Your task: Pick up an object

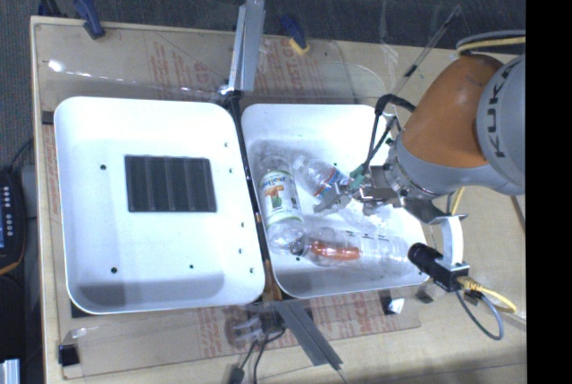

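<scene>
Camera view, looking down at a slant: I see my arm (465,128) reaching in from the right, its orange band above the wrist, with the gripper (344,192) lowered into the right bin (308,116). Whether it is spread or pressed together I cannot tell; glare and clear plastic blur that spot. It sits just beside a crumpled clear bottle (320,177) near the bin's middle. To that bottle's left a clear bottle with a white and orange label (280,192) lies lengthwise along the bin's left wall. Nearer the front wall lies another clear bottle with an orange-red label (335,250), on its side. The left bin (80,221) carries a dark ribbed rectangle (170,184) on its floor. Blue clamps (89,16) grip the bench's far edge.
</scene>
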